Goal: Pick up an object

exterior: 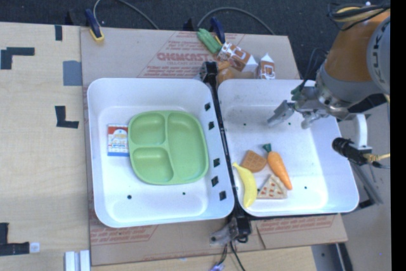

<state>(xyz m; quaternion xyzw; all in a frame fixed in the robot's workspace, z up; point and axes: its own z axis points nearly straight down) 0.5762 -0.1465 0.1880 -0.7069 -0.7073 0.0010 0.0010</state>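
Note:
In the right bin [317, 200] lie a toy carrot [278, 167], a brown cracker-like piece [253, 161], a yellow banana [246, 184] and a triangular pizza slice [272, 189], grouped near the front. My gripper [293, 116] hovers over the back of this bin, above and to the right of the carrot. Its two fingers [279, 113] are spread apart and open, with nothing between them.
The left bin [104, 200] holds a green divided plate [169, 146] and a small white box [117, 139] beside it. Behind the bins on the cardboard lie a green object [209, 40] and small cartons [235, 58]. Cables run across the dark floor at the back.

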